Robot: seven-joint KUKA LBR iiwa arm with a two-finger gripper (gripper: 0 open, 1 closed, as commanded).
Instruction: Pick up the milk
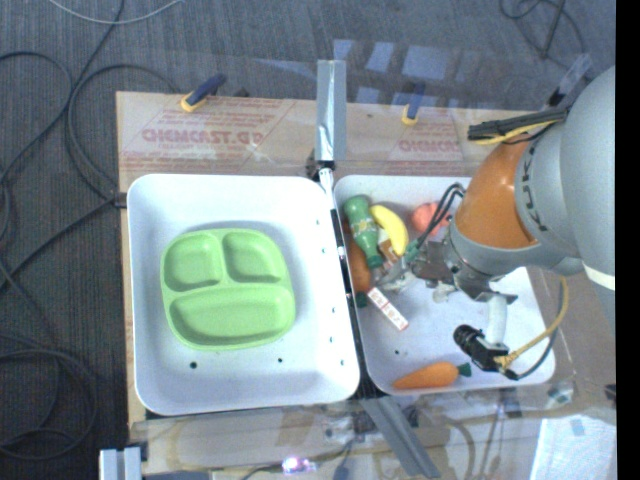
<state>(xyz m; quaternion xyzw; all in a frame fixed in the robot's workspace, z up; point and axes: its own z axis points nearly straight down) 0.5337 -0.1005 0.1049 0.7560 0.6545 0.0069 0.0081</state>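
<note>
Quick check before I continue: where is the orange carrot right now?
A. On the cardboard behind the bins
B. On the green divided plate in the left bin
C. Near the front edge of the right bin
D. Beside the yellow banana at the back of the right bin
C: the orange carrot lies along the front edge of the right white bin, apart from the yellow banana.

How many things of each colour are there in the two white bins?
Green: 2, the divided plate and the bottle
Yellow: 1, the banana
Orange: 1, the carrot
Pinkish red: 1, a round thing partly hidden by the arm
White with red: 1, a small carton
Total: 6 that I can make out; the arm may hide more.
</note>
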